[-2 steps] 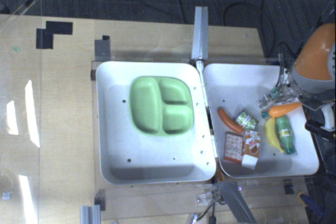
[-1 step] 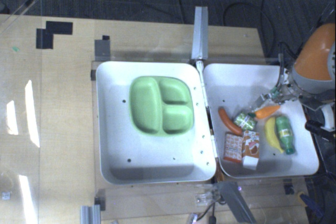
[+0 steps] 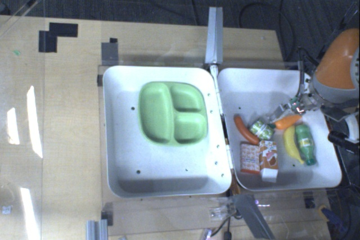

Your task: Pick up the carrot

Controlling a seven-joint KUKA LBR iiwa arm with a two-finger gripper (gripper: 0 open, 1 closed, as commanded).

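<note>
Arm reaches down-left, end effector touching the carrot.

Orange carrot, right bin

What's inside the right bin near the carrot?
The right bin holds the carrot, with the gripper at its right end, a can, banana, green bottle, sausage and carton. Anything beneath them is hidden.
</note>
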